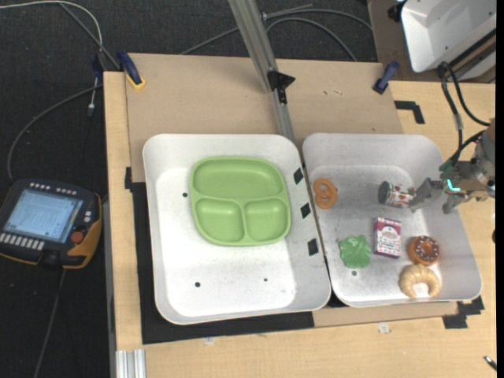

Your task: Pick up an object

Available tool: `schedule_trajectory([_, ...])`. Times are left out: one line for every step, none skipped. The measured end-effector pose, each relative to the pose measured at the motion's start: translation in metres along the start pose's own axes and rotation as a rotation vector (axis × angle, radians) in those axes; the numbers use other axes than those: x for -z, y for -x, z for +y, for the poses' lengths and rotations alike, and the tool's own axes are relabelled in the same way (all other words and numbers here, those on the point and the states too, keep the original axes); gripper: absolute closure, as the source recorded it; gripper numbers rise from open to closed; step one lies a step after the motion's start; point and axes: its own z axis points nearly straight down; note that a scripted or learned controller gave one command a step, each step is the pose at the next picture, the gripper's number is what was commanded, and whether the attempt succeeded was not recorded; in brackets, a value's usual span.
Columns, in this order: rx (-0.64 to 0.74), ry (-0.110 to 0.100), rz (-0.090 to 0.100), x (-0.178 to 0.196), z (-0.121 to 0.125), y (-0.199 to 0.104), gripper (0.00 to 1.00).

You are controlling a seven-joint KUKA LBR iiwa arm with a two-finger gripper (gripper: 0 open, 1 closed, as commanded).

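**Approaching a pick in the right bin**

Because the gripper (442,195) sits at the right bin's (370,152) right edge, we first note its state: the two fingers stand apart, released, with nothing between them. From the camera view we find the candidates in that bin: a small can (396,194) lying just beside the fingers, a pink box (387,237), a green toy (355,251), a chocolate donut (424,250), a croissant (420,280) and an orange ring (324,193). The left bin (169,235) holds a green tray (239,201). We judge the can nearest; we advise centring it between the fingers before closing.

dark carpet floor (47,132), wooden bench (205,93)
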Motion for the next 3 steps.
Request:
schedule_trajectory([0.001,0.003,-0.001,0.001,0.001,0.0,0.0])
schedule_trajectory([0.0,-0.001,0.001,-0.043,-0.006,-0.001,0.0])
schedule_trajectory([0.0,-0.001,0.002,-0.104,-0.002,-0.004,0.0])
